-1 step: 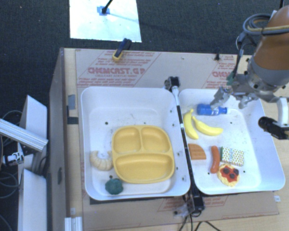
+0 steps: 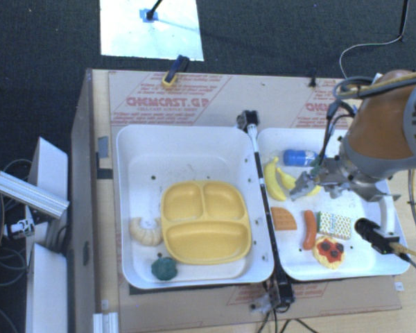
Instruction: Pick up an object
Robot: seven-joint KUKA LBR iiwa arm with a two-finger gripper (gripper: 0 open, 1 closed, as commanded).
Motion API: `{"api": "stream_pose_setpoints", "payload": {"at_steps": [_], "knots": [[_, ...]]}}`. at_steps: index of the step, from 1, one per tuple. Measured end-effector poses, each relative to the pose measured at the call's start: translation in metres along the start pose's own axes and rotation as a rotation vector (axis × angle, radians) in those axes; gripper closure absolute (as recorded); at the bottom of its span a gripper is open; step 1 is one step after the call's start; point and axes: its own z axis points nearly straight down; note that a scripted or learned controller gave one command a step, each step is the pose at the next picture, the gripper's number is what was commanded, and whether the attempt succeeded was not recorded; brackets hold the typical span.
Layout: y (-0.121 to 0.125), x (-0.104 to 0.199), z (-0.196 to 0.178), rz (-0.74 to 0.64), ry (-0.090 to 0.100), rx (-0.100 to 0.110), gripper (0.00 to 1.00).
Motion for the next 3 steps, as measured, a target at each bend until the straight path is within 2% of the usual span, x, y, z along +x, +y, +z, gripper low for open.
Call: {"api": "stream_pose_setpoints", "payload": {"at_steps": [1, 2, 3], "knots": [[-0.022, -0.022, 0.100, 0.000, -0.002, -0.016, 0.00], [-0.019, -0.021, 0.088, -0.002, -0.001, -0.024, 1.00], [0.024, 0.017, -0.034, -0.002, 0.000, -0.005, 1.00]]}}
